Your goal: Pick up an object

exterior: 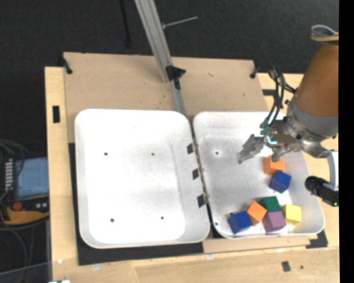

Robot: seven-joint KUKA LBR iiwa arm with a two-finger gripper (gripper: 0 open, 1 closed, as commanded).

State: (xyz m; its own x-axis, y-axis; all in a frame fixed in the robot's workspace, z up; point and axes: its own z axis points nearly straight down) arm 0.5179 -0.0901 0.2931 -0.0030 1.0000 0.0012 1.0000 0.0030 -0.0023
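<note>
Right bin [224,175]: 7 blocks, gripper [261,152] above them.

Bench, bins and clutter around them.

A tan bench [56,158] sits on dark floor [23,28], with a brown board [118,78] laid across its 12 o'clock side. Two white bins lie side by side: the left bin [135,175] at centre, the right bin [224,175] touching it at 3 o'clock, joined by small dark clips [196,173] along the seam. A grey metal pole [156,34] slants from 12 o'clock down to the bins' seam. At 9 o'clock, off the bench, a blue box [32,178] rests among black cables [0,217], beside an orange-and-black device [23,211].
</note>
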